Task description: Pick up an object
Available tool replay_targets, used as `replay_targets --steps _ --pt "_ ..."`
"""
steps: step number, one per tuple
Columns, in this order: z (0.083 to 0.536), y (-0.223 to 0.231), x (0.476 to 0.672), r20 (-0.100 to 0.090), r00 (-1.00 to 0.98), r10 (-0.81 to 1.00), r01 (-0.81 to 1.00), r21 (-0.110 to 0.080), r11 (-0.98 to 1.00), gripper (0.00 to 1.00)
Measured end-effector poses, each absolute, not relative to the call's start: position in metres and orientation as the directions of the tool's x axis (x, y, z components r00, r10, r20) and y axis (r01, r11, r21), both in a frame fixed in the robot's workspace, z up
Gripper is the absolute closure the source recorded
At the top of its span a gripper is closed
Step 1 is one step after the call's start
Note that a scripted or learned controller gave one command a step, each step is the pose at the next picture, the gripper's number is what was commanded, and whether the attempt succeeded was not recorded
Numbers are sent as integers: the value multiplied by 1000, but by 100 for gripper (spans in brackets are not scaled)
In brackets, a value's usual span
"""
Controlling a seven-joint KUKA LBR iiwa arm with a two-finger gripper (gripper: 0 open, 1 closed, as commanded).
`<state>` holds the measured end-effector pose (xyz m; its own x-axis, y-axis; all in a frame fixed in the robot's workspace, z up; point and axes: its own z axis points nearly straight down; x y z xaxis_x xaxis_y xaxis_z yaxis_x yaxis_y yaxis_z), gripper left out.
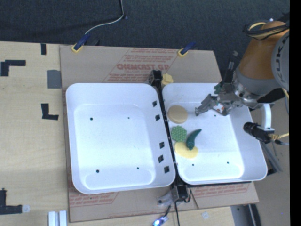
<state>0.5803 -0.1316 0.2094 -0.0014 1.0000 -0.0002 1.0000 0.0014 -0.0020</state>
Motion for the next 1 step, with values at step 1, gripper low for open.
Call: replay_targets --steps 1 --pt "219 -131 581 0 -3 1000 1000 -2 3 100"
